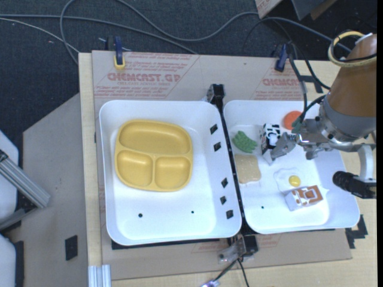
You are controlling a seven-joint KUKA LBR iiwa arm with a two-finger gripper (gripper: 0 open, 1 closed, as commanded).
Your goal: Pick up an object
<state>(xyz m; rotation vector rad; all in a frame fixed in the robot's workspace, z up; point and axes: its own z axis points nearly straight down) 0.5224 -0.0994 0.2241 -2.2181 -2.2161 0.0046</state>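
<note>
Looking into the right bin (335, 217), we count several small things, any of which would serve. Closest to the gripper (281, 150) is a black-and-white toy (271, 135), perhaps a cow, standing near the bin's upper left part. It looks light and rigid, probably plastic, so we judge it will not crush but may skid on the smooth floor; taking it across its narrow body seems safest. Left of it lies a green leaf (243, 140), and below that a tan slice (249, 168) like bread, flat and hard to get fingers under. Toward the middle sits a fried egg (290, 180), also flat, and below it an orange-and-white block (305, 197), boxy and likely the easiest shape to clamp by its sides. An orange disc (292, 119) peeks out beside the arm (353, 94).

We see the gripper low over the bin, just right of the toy, but we cannot tell how far apart it stands, and nothing is visibly held in it.

In the left bin (114, 214) rests a yellow tray (154, 155) with three compartments, well apart from the gripper.
</note>
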